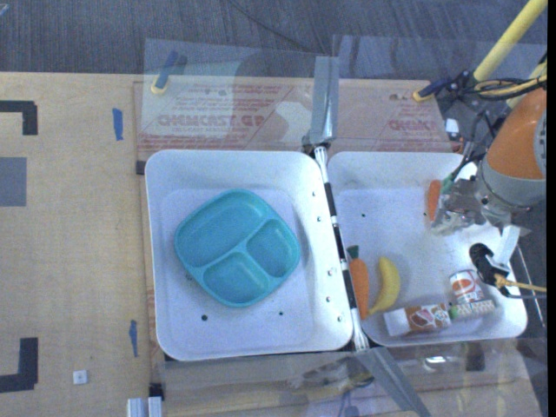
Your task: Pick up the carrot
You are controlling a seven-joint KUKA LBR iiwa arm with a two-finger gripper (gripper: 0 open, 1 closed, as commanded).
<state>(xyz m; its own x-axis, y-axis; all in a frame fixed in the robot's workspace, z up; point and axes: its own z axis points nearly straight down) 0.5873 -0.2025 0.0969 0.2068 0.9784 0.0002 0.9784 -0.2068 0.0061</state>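
**Booth:** Where are you right now?

**Gripper:** I'm the gripper (450, 214), down over the right bin (382, 176), on the side nearest the view's right edge and toward the back. My arm (521, 137) comes in from that side, with the orange band showing just above me.

**Booth:** And the carrot?

**Gripper:** The carrot (358, 281) is across this same bin from me. It lies along the wall that borders the other bin, with its green top pointing to the back and its tip to the front. It's well apart from me. A banana (388, 283) lies just beside it, on the side facing me, and the two nearly touch.

**Booth:** Anything in the jaws?

**Gripper:** From this angle I cannot tell how wide they stand, or whether anything sits between them. A small orange thing (433, 198) is right up against me on the carrot's side, either touching or very close. I can't make out what it is.

**Booth:** What else is in there?

**Gripper:** A white tube with a red label (426, 317) lies on its side by the front wall. A small red-and-white container (465, 285) sits just behind the tube's end nearest me. In the left bin (174, 181), a teal divided plate (236, 247) lies flat in the middle, with three compartments.
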